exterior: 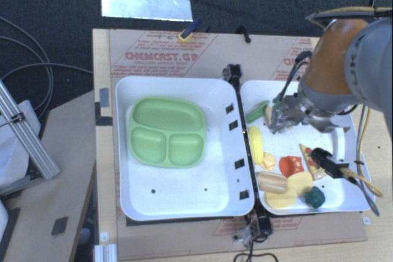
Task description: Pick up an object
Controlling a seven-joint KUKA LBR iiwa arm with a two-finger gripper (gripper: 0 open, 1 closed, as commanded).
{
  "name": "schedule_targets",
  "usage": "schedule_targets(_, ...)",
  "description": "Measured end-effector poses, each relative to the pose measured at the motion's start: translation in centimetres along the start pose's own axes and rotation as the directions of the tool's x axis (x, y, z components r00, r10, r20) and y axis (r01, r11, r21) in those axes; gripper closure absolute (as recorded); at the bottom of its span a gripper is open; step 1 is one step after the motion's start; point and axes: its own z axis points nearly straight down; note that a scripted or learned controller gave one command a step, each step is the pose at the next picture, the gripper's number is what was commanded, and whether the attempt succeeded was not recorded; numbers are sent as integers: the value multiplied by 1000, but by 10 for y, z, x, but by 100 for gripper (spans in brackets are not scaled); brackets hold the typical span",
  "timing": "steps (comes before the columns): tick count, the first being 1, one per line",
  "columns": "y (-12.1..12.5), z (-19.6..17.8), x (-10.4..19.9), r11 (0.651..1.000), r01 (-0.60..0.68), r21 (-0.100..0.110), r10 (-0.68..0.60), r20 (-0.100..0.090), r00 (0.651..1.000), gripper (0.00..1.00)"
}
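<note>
Banana (256,144) lies just below-left of our claw (277,121), long axis up-down; we cannot tell the claw's state.

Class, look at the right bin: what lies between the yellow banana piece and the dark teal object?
In the camera view, between the banana piece and the teal object lie a red piece and a pale yellow slice.

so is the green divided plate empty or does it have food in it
Empty: the green divided plate in the left bin shows three bare compartments; the toy food lies in the right bin.
</note>
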Motion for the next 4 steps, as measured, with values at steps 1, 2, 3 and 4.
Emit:
schedule_targets(1, -2, 37, -39, 1000, -2, 4, 2, 0, 1000, 100)
schedule_targets(2, -11, 103, -60, 1000, -2, 3, 2, 0, 1000, 100)
schedule_targets(3, -71, -5, 75, 1000, 17, -4, -17, -8, 1000, 100)
schedule_targets(4, -71, 0, 116, 1000, 9, 2, -9, -3, 1000, 100)
